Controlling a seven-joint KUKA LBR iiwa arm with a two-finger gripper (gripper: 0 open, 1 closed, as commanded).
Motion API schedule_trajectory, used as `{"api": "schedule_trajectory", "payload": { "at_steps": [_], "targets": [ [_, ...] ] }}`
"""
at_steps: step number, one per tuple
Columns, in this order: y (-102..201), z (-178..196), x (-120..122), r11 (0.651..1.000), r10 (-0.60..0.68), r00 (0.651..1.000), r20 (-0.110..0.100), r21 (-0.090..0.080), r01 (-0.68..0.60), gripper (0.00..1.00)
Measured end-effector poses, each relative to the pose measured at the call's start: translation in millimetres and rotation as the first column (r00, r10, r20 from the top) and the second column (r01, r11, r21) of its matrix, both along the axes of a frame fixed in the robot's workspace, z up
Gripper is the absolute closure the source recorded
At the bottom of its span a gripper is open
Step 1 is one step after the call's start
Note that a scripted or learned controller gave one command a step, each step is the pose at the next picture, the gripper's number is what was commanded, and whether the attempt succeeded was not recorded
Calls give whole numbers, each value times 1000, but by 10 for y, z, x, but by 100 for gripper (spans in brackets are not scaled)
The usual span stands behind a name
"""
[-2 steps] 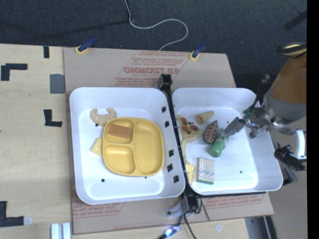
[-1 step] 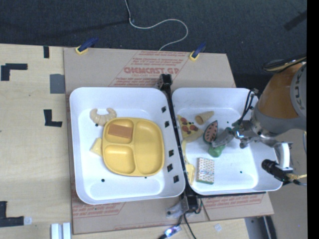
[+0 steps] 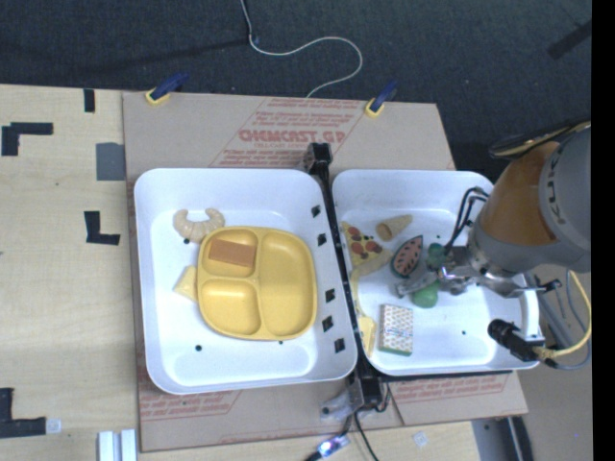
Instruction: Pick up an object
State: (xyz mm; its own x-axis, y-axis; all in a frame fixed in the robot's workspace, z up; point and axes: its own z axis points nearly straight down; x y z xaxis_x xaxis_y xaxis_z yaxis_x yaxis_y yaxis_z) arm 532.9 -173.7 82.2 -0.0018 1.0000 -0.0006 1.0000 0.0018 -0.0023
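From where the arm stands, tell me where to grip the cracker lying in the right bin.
Take the cracker across its two long edges, coming straight down from above. It seems to lie flat on the right bin floor with bare white beside both edges, so fingers probably fit there.

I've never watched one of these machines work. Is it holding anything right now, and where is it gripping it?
It cannot be told. The gripper is low in the right bin, beside a green ball and a watermelon slice, but no item is clearly in its grip.
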Motion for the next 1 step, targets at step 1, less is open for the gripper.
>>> {"api": "schedule_trajectory", "payload": {
  "at_steps": [1],
  "targets": [
    [-3, 129, 9, 1000, 0, 1000, 3, -1, 0, 100]
  ]
}}
